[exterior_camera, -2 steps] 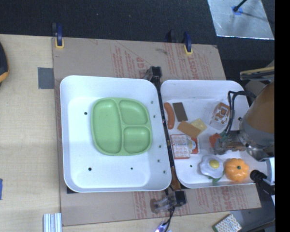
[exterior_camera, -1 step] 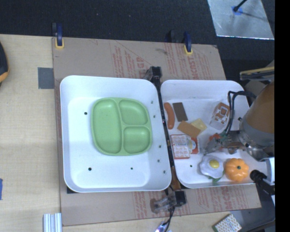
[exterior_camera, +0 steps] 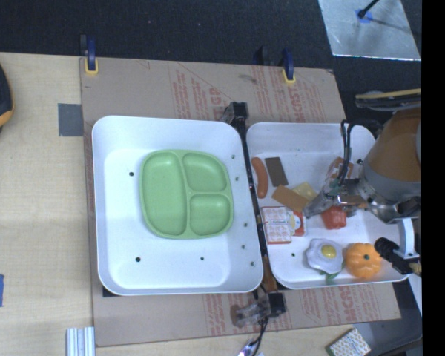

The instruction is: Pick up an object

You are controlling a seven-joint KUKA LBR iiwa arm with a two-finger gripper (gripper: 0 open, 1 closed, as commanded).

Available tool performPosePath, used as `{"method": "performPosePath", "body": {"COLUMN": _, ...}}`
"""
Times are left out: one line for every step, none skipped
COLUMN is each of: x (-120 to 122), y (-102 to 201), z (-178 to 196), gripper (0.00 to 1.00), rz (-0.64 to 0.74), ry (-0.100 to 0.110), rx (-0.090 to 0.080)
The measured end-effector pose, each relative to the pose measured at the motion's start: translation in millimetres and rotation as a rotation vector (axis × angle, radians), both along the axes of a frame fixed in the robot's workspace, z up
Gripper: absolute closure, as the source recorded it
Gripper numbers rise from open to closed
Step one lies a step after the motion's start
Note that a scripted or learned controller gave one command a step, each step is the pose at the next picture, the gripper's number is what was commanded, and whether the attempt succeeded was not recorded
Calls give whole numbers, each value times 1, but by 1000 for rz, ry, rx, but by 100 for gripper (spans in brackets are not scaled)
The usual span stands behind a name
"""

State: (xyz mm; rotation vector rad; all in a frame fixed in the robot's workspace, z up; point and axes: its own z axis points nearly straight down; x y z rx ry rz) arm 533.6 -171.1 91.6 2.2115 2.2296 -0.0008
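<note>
Cardboard-covered wooden bench [exterior_camera: 37, 221] under two white bins [exterior_camera: 111, 199], dark floor [exterior_camera: 170, 13] beyond.

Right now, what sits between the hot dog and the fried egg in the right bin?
In the camera view, a red-and-white printed card lies between the hot dog and the fried egg.

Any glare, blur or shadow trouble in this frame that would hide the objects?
Camera view: the left bin is bright, near washed out around the green plate; the gripper region is soft and cluttered; the toy egg and orange pumpkin read clearly.
</note>
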Motion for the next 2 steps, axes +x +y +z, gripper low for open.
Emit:
{"method": "performPosePath", "body": {"x": -2, "y": -1, "z": 11, "gripper": 100, "rz": 0, "ry": 4, "rx": 1}}
{"method": "performPosePath", "body": {"x": 28, "y": 62, "z": 101, "gripper": 100, "rz": 3, "ry": -5, "rx": 2}}
